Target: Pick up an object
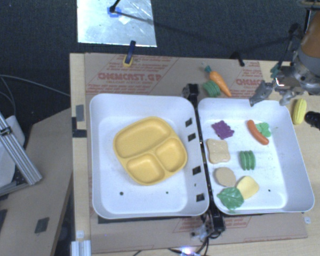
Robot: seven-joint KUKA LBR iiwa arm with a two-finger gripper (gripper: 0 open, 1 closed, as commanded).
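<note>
My gripper (270, 97) hovers over the far edge of the right bin (293, 159), open, with nothing between its fingers. Below it in that bin lie a purple grape bunch (222, 128), a red-orange pepper with a green top (257, 132), a bread slice (218, 151), a green ribbed vegetable (247, 159), a tan round piece (224, 176), a yellow wedge (248, 186) and a green leaf (231, 198). The pepper is the closest of these to the gripper.
The left bin (104, 143) holds a yellow divided tray (149, 150). A carrot (220, 82) and a green piece (211, 89) lie on the cardboard behind the bins. A yellow corn piece (298, 111) sits just outside the right bin's right rim.
</note>
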